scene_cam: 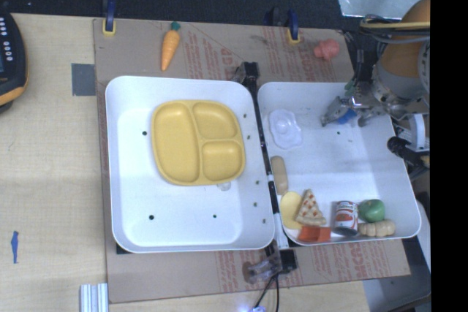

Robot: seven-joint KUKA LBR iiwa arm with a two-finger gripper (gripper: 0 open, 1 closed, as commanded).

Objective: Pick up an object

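The arm (pixel 398 47) enters from the right and reaches down over the upper part of the right bin (pixel 380 157), its orange band visible at the frame's right edge. The gripper (pixel 348 113) hangs low over the bin floor with its fingers (pixel 333 115) spread apart. Nothing lies between them; the patch of bin floor under them is bare.

A clear plastic cup-like item (pixel 284 128) lies to the gripper's left, near but apart from it. The remaining objects sit well below the gripper along the bin's lower edge: a pale cylindrical piece (pixel 278 173) against the left wall, a yellow piece (pixel 290 207), a pizza slice (pixel 311 209), a red block (pixel 314 234), a small can (pixel 344 215), a green round item (pixel 372 210) and a tan lumpy item (pixel 376 229).

The left bin (pixel 131 215), far left of the gripper, carries a yellow divided plate (pixel 196 141). On the table (pixel 51 157) above the bins, a toy carrot (pixel 169 46) lies well to the gripper's upper left, and a pink item (pixel 327 49) lies just above it, outside the bin.
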